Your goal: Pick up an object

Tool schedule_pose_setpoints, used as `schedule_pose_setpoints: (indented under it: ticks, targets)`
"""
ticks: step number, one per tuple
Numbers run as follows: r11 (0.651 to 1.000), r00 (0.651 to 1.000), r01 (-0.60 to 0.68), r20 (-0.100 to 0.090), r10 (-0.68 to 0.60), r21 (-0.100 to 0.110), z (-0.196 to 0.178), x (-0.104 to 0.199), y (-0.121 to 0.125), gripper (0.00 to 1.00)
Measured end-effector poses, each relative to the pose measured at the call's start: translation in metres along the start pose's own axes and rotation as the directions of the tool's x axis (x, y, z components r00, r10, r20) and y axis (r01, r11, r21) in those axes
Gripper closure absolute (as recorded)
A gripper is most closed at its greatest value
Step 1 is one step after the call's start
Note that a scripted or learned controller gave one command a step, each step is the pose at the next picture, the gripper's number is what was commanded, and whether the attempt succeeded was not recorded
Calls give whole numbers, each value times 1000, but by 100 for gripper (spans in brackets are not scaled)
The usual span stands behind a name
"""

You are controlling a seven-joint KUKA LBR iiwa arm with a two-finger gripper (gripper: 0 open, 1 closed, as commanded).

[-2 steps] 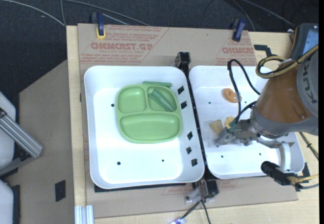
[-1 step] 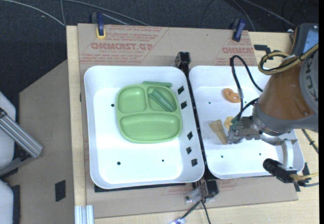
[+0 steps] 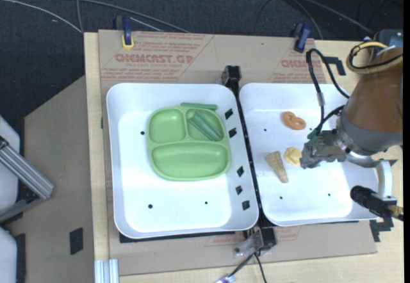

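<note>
Where the arm reaches in from the right, we count two white bins on the surface: the left bin (image 3: 128,198) and the right bin (image 3: 307,205). One green divided plate (image 3: 186,147) lies in the left bin. We count three items in the right: an orange pretzel-shaped piece (image 3: 294,120), a tan wedge (image 3: 277,166) and a pale yellow piece (image 3: 293,156) just beside the tool (image 3: 312,153), whose opening we cannot tell.

The arm (image 3: 378,102) runs out past the right edge, and its wrist covers part of the right bin (image 3: 333,208). The gripper (image 3: 312,155) sits just beside a small pale yellow object (image 3: 293,156), hiding that object's right side; whether the two touch, and how the jaws stand, cannot be told.
</note>
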State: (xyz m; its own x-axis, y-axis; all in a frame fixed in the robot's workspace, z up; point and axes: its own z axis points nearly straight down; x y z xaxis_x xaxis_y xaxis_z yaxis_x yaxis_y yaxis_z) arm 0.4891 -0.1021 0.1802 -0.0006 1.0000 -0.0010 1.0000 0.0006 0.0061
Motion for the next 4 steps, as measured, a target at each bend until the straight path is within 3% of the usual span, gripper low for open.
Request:
schedule_pose_setpoints:
  ticks: [1, 3, 4]
  targets:
    - [1000, 1000, 0, -1, 0, 3, -36, 0, 1, 100]
    - [1000, 1000, 6, -5, -6, 10, -23, 109, 8, 100]
    - [1000, 1000, 7, -4, -7, 5, -36, 171, 12, 100]
